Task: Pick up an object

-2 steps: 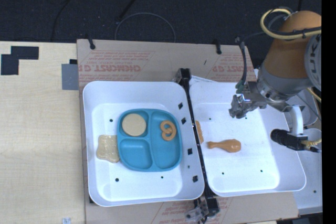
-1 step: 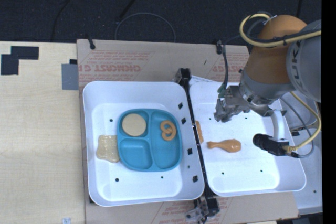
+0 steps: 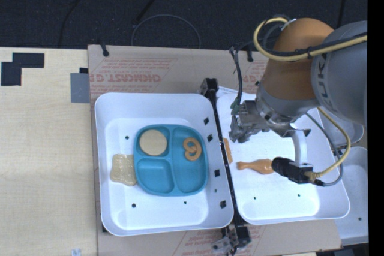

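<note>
My gripper (image 3: 239, 128) hangs low over the left part of the right bin (image 3: 300, 213), under the grey and orange arm. A tan chicken-leg-shaped toy (image 3: 255, 166) lies on the bin floor just below and to the right of the gripper, apart from it. A thin orange piece (image 3: 227, 151) rests against that bin's left wall. In the left bin a blue divided tray (image 3: 162, 180) carries a round tan disc (image 3: 152, 142) and a pretzel (image 3: 192, 149). A pale bread-like piece (image 3: 123, 169) lies beside the tray's left edge.
A black part with a yellow cable (image 3: 291, 169) hangs from the arm over the right bin, just right of the chicken leg. The ridge between the two bins (image 3: 219, 147) runs close to the gripper's left. Cardboard (image 3: 150, 69) lies under both bins.
</note>
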Available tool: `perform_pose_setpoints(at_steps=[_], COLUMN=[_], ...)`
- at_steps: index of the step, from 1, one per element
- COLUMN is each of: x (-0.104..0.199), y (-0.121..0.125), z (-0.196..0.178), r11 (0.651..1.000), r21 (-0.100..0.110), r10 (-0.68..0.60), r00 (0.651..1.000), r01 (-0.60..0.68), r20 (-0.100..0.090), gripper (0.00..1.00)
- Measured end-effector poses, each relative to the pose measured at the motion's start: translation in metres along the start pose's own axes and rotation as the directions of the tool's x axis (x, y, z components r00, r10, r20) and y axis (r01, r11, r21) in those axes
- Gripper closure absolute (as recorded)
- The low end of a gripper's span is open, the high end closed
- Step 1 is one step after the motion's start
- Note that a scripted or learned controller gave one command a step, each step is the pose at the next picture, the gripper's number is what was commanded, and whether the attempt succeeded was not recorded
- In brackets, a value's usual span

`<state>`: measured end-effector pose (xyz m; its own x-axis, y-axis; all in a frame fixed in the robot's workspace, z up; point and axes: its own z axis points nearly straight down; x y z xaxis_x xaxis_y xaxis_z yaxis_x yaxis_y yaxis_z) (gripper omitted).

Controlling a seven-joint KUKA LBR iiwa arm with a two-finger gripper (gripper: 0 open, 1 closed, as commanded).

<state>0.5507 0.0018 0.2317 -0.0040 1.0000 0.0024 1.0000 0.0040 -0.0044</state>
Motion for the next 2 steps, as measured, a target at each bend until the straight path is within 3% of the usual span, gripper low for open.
perform_pose_setpoints(at_steps=[2], x=[0.086], y=[-0.018], z=[0.002], r11=[1.0], r21=[0.0], r10=[0.0], r00=[1.0], r01=[0.0], r20=[0.002], gripper=[1.0])
